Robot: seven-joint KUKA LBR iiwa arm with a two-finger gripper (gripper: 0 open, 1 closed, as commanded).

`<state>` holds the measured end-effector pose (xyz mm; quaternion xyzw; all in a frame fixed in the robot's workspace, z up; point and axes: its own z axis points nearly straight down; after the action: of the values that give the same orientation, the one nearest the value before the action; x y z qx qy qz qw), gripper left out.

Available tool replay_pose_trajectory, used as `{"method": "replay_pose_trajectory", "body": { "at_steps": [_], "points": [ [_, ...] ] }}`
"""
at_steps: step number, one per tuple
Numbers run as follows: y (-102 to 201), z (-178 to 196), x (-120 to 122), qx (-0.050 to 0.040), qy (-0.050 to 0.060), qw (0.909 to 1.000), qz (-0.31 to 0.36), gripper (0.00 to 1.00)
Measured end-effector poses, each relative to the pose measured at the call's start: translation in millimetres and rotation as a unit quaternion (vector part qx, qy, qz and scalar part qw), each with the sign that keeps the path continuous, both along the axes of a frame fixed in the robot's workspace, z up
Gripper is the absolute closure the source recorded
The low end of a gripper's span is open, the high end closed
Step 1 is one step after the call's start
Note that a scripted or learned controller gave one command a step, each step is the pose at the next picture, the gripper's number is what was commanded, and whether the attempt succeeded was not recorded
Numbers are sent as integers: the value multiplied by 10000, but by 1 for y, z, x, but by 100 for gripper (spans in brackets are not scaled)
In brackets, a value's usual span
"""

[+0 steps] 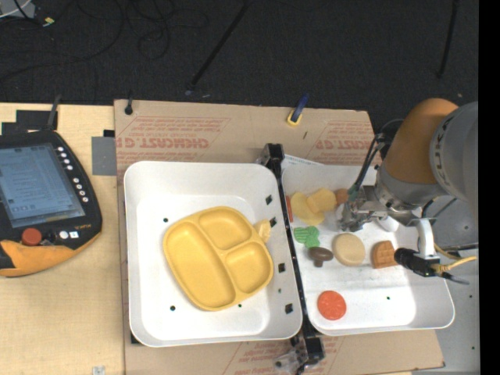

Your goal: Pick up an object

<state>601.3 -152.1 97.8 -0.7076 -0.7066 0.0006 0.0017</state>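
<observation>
My gripper hangs low over the upper middle of the right bin, on the grey arm with its orange band. Just below it lies a cream round piece, and a brown block sits to that piece's right. To the gripper's left are pale yellow lumps. A green ridged piece and a small dark brown piece lie by the bin's left wall. An orange-red disc rests near the front. I see nothing held.
The left bin holds a yellow divided plate. A black divider runs between the bins. A tablet pendant lies on the bench at far left. Cardboard sits under both bins.
</observation>
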Motion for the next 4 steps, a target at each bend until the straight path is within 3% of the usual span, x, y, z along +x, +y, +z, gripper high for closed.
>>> {"method": "replay_pose_trajectory", "body": {
  "at_steps": [3,4],
  "points": [
    [9,133,4,-9,-31,10000,11,100],
    [62,122,-18,5,8,10000,20,100]
  ]
}}
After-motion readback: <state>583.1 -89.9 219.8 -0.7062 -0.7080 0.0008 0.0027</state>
